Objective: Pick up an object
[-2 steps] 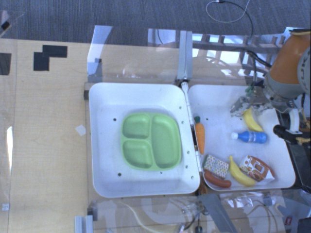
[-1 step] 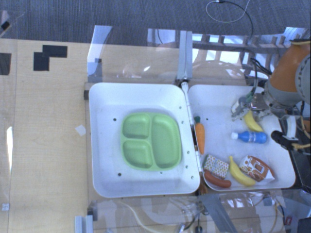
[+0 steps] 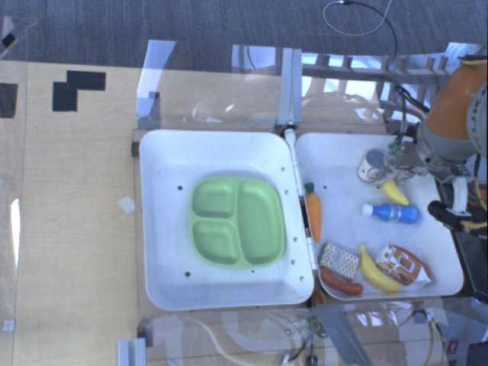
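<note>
**Lining up on the small banana in the right bin**

I take the small banana (image 3: 395,191) as my target. It lies in the upper right part of the right bin (image 3: 335,152), just beside a white cup (image 3: 372,166) on its left and just above a blue bottle (image 3: 394,213) lying on its side. The gripper (image 3: 406,164) sits right over this cluster, at the end of the arm (image 3: 454,109) that reaches in from the right. From this slanted view I cannot tell how wide it stands or whether it has hold of anything.

To do this well, I judge I should centre on the banana's middle and come straight down, since the cup and bottle crowd it and a skewed approach could knock either one.

Further out, a carrot (image 3: 313,213) lies along the bin's left wall, and a larger banana (image 3: 374,270), a sausage (image 3: 341,282) and two snack packets (image 3: 402,264) sit near the front. The left bin (image 3: 164,204) holds a green divided plate (image 3: 237,221).
</note>
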You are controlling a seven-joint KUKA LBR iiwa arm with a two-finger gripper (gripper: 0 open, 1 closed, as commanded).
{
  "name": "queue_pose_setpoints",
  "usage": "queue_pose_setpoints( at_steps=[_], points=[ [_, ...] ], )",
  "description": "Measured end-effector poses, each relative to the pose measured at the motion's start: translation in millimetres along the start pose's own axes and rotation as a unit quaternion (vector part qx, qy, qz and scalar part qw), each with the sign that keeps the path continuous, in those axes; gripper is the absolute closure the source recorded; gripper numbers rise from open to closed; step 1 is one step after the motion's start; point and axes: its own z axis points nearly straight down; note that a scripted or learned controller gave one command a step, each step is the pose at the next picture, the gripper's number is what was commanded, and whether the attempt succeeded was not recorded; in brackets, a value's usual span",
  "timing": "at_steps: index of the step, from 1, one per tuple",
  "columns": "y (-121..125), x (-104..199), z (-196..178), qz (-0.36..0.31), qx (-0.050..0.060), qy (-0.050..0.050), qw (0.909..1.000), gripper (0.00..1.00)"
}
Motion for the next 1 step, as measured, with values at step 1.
queue_pose_setpoints(
  at_steps=[1],
  points=[
    [-18.6,57.2,-105.1,-0.007,0.004,0.0,1.0,1.0]
  ],
)
